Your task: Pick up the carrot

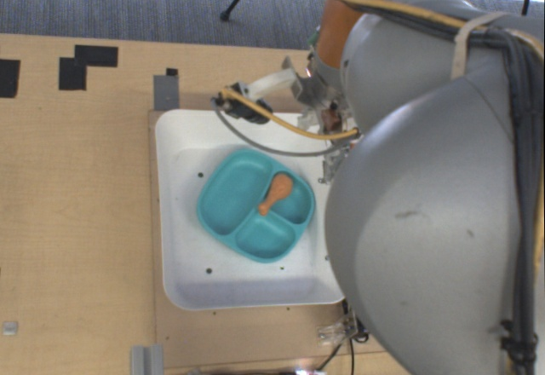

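Carrot-picking looks risky from here, mostly because my arm (426, 186) blocks so much of the shot. Its grey bulk covers the right side of the white bin (183, 194), so I'd be judging any approach half blind. The teal divided plate (243, 207) sits down and left of the wrist hardware; its raised ridges could foul a descent. Cables (255, 113) loop over the bin's far edge and might snag. The carrot (276, 193) lies across a plate divider, likely to roll. Gripper state: I cannot tell.

No readable text, label, brand or number anywhere — nothing legible.
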Motion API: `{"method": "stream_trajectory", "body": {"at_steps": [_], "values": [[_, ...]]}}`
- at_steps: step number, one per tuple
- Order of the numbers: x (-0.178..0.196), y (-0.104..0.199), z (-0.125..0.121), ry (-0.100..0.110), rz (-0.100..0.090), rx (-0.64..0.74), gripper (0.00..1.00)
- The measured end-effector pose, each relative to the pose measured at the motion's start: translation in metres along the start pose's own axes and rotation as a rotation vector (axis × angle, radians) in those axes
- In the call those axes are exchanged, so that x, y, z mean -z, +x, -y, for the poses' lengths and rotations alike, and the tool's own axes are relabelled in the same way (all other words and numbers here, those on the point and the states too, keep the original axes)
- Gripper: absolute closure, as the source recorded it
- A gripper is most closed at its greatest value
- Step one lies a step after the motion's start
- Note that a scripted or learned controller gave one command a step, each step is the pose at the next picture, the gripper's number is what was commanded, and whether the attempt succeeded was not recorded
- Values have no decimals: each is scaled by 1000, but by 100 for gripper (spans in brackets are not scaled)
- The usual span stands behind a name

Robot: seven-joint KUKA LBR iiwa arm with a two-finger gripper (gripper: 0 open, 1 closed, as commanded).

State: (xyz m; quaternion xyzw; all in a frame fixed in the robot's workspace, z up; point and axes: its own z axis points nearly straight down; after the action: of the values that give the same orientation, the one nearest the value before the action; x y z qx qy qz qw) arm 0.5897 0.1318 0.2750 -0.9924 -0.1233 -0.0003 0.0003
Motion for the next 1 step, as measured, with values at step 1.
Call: {"method": "stream_trajectory", "body": {"at_steps": [1], "values": [[12,23,-6,0,-4,-39,0]]}}
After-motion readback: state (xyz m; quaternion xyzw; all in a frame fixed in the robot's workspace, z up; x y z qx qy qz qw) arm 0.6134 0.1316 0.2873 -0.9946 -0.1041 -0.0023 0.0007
